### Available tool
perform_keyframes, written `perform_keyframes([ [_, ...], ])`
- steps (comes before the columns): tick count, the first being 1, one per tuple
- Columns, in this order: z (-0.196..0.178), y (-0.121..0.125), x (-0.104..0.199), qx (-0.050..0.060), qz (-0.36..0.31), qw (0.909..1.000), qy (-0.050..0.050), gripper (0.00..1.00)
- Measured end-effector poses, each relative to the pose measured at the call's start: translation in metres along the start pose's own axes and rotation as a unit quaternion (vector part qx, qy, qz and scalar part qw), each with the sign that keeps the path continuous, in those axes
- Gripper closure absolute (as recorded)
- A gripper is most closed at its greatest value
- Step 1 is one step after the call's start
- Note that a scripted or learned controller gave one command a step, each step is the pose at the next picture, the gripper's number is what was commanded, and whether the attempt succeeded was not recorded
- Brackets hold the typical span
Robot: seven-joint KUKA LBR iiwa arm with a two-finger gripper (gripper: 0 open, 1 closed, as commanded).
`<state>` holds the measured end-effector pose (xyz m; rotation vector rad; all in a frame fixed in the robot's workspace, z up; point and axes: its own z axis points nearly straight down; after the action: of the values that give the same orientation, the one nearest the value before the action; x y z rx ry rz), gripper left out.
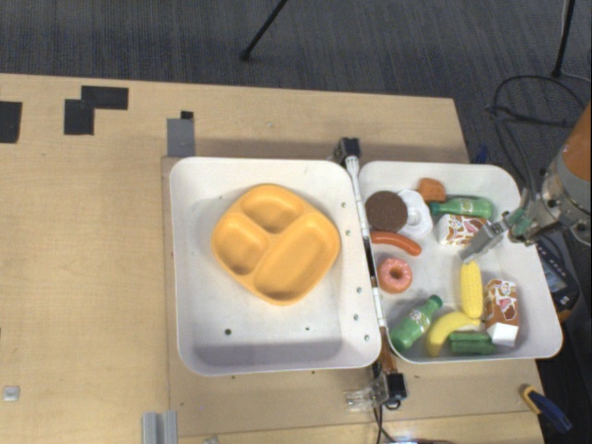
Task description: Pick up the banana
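No readable text, printed cartons (500, 309) and bottle labels (462, 208) too small to make out

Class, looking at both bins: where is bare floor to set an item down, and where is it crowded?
Bare floor rings the yellow divided plate in the left bin, widest along its near edge. The right bin is crowded around the banana.

The tool (490, 237) hovers over the right bin (532, 340), well above the banana (448, 327).
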<state>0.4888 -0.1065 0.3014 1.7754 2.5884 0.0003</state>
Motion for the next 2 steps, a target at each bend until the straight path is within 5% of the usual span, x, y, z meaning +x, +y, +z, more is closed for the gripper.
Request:
perform_keyframes([
  [1,0.072,0.007,0.022,0.001,-0.026,0.9997,0.001,0.00],
  [2,0.180,0.033,-0.030,0.002,-0.090,0.9960,0.002,0.00],
])
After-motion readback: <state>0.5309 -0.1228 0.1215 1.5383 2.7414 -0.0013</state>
